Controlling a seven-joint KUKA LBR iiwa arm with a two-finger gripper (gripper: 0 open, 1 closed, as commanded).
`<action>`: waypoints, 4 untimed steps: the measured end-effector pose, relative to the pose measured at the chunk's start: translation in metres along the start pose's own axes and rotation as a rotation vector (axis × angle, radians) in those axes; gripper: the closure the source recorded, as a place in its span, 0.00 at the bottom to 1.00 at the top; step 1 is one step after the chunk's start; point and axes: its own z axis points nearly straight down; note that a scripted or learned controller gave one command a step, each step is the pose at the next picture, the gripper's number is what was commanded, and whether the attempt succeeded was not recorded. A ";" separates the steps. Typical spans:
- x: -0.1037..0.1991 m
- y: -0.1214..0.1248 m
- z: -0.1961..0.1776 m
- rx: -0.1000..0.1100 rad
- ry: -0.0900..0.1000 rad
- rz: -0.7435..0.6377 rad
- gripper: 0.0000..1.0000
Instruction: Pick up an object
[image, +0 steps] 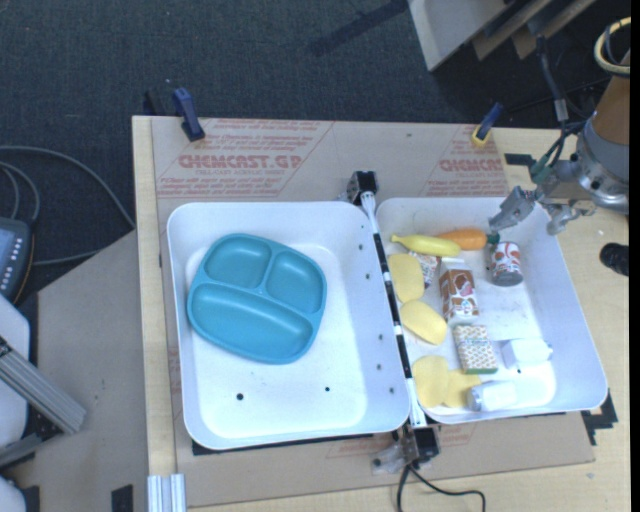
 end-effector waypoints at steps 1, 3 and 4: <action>0.044 0.027 0.139 -0.003 -0.001 0.000 0.00; 0.060 0.008 0.146 -0.015 -0.001 0.001 0.00; 0.054 -0.002 0.146 -0.015 0.000 0.001 0.00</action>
